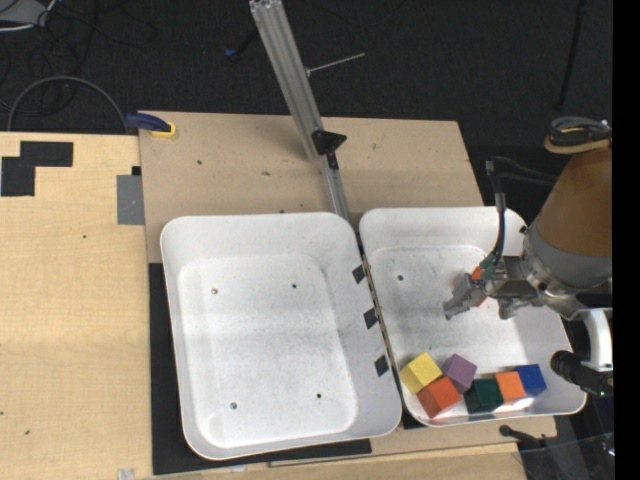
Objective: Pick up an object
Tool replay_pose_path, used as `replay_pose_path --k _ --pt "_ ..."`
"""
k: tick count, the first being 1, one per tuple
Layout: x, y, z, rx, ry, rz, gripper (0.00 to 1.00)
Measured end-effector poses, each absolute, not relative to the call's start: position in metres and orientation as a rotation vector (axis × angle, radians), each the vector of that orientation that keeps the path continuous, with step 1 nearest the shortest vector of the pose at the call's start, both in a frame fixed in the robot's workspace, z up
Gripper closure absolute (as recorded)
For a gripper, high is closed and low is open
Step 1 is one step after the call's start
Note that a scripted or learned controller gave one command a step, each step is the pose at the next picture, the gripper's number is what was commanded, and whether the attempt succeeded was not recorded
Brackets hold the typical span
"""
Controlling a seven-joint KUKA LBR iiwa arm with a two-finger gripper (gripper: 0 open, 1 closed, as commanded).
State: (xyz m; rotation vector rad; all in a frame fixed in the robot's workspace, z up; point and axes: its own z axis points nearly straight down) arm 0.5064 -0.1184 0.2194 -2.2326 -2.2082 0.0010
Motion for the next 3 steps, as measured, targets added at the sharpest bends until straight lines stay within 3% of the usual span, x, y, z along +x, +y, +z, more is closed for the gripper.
replay_pose_path --k 1,2,3 --pt "0.507 -0.119 0.229 -2.235 -2.205 0.0 1.0" --pt "0.493 -0.091 0.233 -2.216 -2.221 0.002 1.0" --pt "0.493 -0.093 0.242 -2.22 -2.215 0.003 1.0"
